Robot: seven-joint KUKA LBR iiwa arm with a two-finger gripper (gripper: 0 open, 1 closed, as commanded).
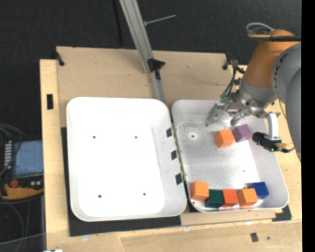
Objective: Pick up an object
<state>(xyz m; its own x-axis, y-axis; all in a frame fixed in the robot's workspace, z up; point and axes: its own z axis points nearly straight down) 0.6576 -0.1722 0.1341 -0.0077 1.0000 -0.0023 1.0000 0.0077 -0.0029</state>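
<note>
My gripper (224, 115) hangs over the upper part of the right bin (210, 164), right of the frame's centre, its two fingers spread apart with nothing between them. Just below them, toward the bin's middle right, an orange block (224, 138) sits touching a purple block (242, 132). Along the bin's lower edge runs a row: an orange block (200, 190), a green block (216, 197), two more orange ones (230, 196) (247, 196) and a blue block (260, 189). The left bin (121, 156) lies beside it, at centre left
</note>
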